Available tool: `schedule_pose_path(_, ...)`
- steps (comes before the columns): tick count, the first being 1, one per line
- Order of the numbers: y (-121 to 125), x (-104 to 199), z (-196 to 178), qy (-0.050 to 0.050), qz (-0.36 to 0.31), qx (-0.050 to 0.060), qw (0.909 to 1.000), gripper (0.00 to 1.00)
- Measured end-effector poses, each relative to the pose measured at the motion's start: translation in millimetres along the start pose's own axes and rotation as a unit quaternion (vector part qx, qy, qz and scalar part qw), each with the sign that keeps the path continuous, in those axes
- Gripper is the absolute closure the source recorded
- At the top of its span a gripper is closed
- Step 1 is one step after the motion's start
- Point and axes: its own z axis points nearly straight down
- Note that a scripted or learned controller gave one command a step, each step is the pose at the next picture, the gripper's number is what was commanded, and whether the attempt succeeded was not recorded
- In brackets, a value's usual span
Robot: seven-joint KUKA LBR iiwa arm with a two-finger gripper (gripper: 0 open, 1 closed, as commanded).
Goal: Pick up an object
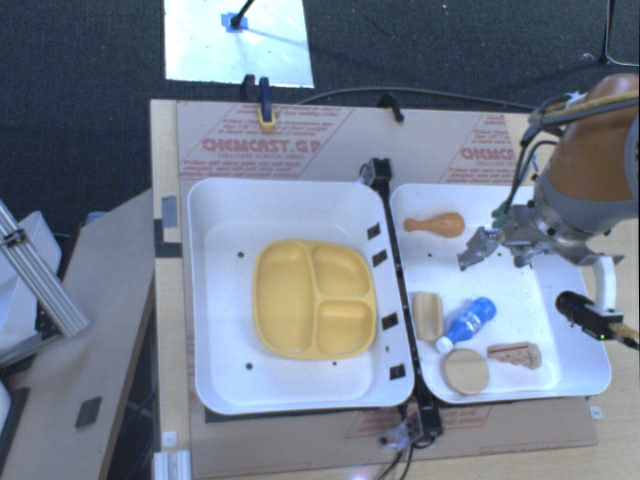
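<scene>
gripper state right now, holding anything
gripper: hovers over the right bin, near the chicken drumstick; nothing between its fingers, but open or shut cannot be told.

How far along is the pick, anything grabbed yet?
Nothing looks picked yet. The gripper is over the right bin, with nothing visibly held. The toy drumstick, blue bottle, bread slice, round cookie and pizza slice all lie on the bin floor. Descent, grasp and lift remain.

Divided tray (pixel 314 299) lying in left bin (pixel 215 268); bottle (pixel 467 322), drumstick (pixel 436 225) lying in right bin (pixel 585 368).
</scene>
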Motion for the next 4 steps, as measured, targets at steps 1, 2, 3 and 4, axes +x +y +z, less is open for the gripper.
schedule_pose_path(1, 3, 0, -6, -0.001, -0.001, -0.006, 1.0, 0.0)
schedule_pose_path(2, 5, 7, 39, 0.0, -0.001, -0.004, 1.0, 0.0)
schedule_pose_path(3, 7, 6, 102, 0.0, 0.0, -0.003, 1.0, 0.0)
schedule_pose_path(4, 8, 6, 123, -0.001, 0.0, -0.006, 1.0, 0.0)
